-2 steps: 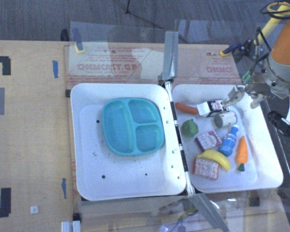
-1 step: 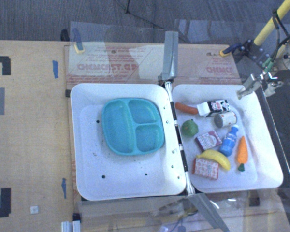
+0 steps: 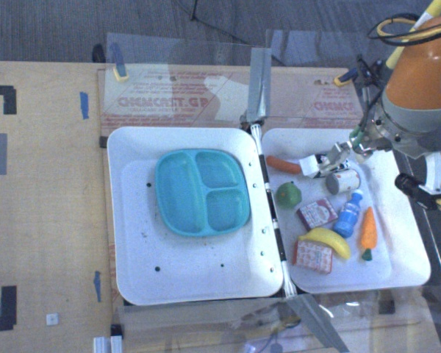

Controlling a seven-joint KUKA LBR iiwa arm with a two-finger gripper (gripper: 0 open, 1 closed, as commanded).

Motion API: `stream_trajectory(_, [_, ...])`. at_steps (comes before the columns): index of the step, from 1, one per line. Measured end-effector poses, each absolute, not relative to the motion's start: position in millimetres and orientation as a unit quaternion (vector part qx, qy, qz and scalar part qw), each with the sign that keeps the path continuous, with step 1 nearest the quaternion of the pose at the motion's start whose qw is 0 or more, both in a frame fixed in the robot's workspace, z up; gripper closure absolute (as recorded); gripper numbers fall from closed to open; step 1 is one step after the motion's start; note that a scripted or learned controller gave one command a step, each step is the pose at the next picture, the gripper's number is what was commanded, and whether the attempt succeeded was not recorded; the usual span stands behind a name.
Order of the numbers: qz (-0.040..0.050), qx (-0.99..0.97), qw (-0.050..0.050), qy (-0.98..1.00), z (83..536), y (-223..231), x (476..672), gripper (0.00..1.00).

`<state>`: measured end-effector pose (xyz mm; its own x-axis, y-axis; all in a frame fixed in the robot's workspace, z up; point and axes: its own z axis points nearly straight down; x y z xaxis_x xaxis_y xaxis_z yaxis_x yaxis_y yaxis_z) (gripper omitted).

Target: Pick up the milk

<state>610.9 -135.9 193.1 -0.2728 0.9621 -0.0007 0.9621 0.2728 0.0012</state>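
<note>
Two small red-and-white cartons lie in the right bin point(image 3: 408, 271). One carton point(image 3: 317, 213) is mid-bin and the other carton point(image 3: 312, 257) is near the front edge; I cannot tell which is the milk. My gripper point(image 3: 325, 163) hangs low over the back of the right bin, behind both cartons and apart from them. It sits just above a small grey-white can point(image 3: 343, 181) lying on its side. The grey arm with its orange band point(image 3: 419, 79) comes in from the upper right.
The right bin also holds an orange sausage-shaped piece point(image 3: 282, 165), a green fruit point(image 3: 288, 194), a blue bottle point(image 3: 349, 216), a banana point(image 3: 328, 241) and a carrot point(image 3: 367, 231). The left bin point(image 3: 132, 271) holds a teal divided plate point(image 3: 203, 191).
</note>
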Motion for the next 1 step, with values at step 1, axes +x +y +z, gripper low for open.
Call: stream_trajectory(1, [0.0018, 0.542, 0.004, 0.840, 88.0, -115.3, 606.6, 0.00])
